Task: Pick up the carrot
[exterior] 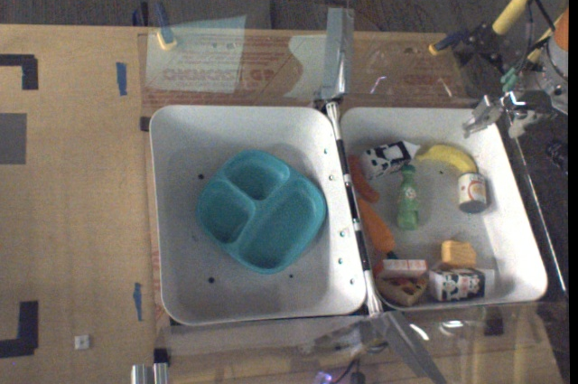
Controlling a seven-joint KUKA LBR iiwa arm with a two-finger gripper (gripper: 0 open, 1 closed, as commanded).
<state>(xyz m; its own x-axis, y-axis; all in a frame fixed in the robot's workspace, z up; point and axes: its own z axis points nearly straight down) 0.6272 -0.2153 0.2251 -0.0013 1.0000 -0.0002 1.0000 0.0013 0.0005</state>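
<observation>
The carrot (pixel 377 229) is a long orange piece lying along the left wall of the right bin (pixel 519 229), slanted from upper left to lower right. A shorter reddish sausage (pixel 363 179) lies just above it. My gripper (pixel 497 122) hangs over the bin's top right corner, far from the carrot, up and to the right of it. Its two fingers stand apart with nothing between them.
The right bin also holds a cow-print carton (pixel 390 158), a banana (pixel 448 157), a green bottle (pixel 409 200), a small can (pixel 471 192), an orange block (pixel 458 253), a second cow-print carton (pixel 456 285) and a brown basket (pixel 404 288). A teal divided plate (pixel 262 210) lies in the left bin (pixel 181 147).
</observation>
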